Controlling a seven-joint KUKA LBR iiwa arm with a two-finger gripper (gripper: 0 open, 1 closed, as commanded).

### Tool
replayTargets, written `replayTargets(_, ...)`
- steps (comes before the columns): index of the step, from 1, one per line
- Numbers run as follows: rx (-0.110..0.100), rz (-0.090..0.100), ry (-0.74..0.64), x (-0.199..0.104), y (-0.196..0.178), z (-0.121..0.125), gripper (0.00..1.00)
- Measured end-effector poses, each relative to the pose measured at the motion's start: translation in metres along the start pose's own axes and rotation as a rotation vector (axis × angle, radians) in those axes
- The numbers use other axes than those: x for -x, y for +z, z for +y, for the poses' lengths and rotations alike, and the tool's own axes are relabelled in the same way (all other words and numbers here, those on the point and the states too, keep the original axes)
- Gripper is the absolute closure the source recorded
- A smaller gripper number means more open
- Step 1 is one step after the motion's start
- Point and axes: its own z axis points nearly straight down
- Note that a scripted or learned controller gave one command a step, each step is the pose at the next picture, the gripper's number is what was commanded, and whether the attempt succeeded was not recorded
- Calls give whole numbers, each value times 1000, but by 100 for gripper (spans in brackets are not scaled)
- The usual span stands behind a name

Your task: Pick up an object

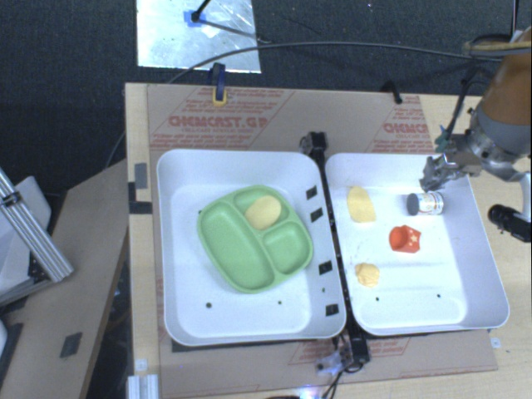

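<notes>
My gripper (434, 175) hangs over the far right part of the right bin (474, 306), just above a small white can (425, 204) that lies on its side. Further into this bin sit a pale yellow block (361, 204), a red object (405, 238) and a small yellow lump (367, 273). In the left bin (191, 322) rests a green divided plate (249, 248) with a yellow round item (264, 213) in its upper compartment.
The two bins stand on a cardboard sheet (249, 115). A black divider with clips (324, 223) runs between them. A blue clamp (218, 83) grips the cardboard's far edge. Aluminium framing (33, 231) stands at the left.
</notes>
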Motion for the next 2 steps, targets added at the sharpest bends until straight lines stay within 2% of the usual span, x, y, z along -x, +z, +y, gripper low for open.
replayTargets(1, 0, 0, 0, -61, 9, -5, 100)
replayTargets(2, 0, 1, 0, -104, 12, -8, 100)
